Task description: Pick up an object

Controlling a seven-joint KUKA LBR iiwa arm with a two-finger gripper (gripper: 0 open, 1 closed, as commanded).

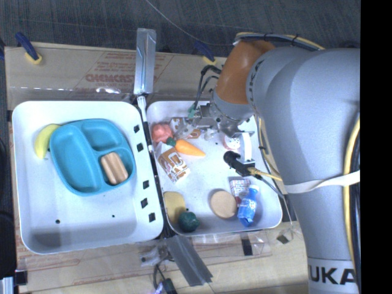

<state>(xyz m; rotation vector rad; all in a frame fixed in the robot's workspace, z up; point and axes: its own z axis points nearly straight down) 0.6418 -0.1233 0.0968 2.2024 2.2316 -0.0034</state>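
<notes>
My gripper (195, 125) reaches down into the back of the right bin (269, 216), under the orange wrist band. Just in front of it lies an orange carrot (190, 147), with a pink-red fruit (160, 131) to its left. A brown snack packet (173, 163) lies below the carrot. Nearer the front are a round tan biscuit (223, 204), a blue packet (247, 211), a yellow fruit (174, 200) and a dark green ball (188, 221). I see nothing lifted off the bin floor.
The left bin (37, 225) holds a blue divided plate (79, 149) with a brown bread roll (114, 168) on it, and a banana (41, 139) beside it. The grey arm (306, 133) covers the right bin's right side. A metal divider (144, 60) stands between the bins.
</notes>
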